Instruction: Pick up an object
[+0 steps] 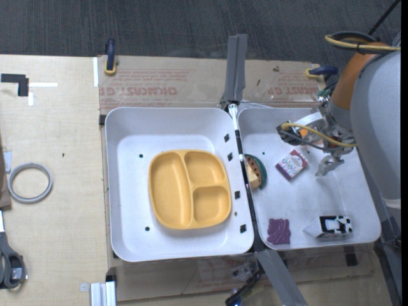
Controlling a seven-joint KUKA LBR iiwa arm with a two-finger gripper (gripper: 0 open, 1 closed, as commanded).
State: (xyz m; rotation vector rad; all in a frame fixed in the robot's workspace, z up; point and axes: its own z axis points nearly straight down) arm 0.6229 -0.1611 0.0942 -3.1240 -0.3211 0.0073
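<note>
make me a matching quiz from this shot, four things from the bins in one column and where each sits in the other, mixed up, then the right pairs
Things:
1. yellow divided plate
2. purple item
3. black and white box
4. small pink and white packet

Places:
A. right bin, near right corner
B. middle of the left bin
C. right bin, just left of the pincer
D. right bin, near edge, towards the divider

Pairs: 1-B, 2-D, 3-A, 4-C

Dark carpet floor (159, 11); pale wood bench (51, 126) w/ cardboard (166, 88).
</note>
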